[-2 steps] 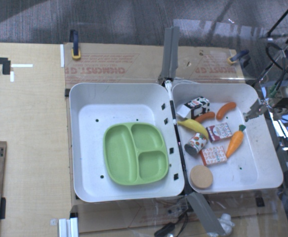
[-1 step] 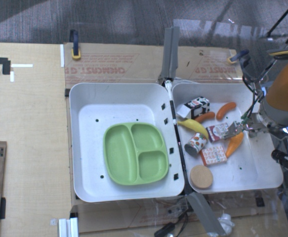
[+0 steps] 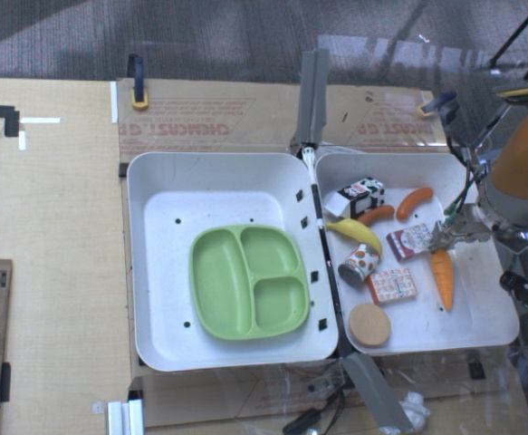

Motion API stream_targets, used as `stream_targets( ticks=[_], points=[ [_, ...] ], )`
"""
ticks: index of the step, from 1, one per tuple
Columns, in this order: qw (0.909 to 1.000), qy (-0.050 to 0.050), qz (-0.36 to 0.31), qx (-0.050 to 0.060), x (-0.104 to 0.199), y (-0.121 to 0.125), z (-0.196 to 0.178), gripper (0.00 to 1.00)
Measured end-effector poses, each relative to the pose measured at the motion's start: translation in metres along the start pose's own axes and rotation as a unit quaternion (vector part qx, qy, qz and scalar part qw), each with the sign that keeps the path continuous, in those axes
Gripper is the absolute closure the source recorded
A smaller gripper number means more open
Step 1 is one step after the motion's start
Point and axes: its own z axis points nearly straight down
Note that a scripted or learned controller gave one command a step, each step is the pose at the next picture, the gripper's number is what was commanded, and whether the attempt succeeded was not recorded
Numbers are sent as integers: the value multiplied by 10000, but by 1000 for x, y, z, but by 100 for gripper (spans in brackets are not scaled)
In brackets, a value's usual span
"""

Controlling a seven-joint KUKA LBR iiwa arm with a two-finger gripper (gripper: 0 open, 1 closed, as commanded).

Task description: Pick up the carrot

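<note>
The carrot (image 3: 441, 280) is orange and lies lengthwise on the floor of the right bin (image 3: 481, 329), near its right side, thick end toward the back. My gripper (image 3: 446, 236) hangs right over that thick end, reaching in from the right on the grey arm with its orange band (image 3: 523, 166). From this slant I cannot tell whether it touches the carrot. A red and white packet (image 3: 410, 241) lies just left of the gripper.
The right bin also holds two orange-red sausages (image 3: 415, 201), a banana (image 3: 354, 233), a black and white carton (image 3: 361, 192), a spotted can (image 3: 360, 263), a red box (image 3: 392, 285) and a tan disc (image 3: 369, 324). A green divided plate (image 3: 250, 281) lies in the left bin (image 3: 155, 243).
</note>
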Motion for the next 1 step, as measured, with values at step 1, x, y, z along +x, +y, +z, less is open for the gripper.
stream_targets(
  ticks=[1],
  points=[
    [9985,-12,540,53,62,35,-93,100]
  ],
)
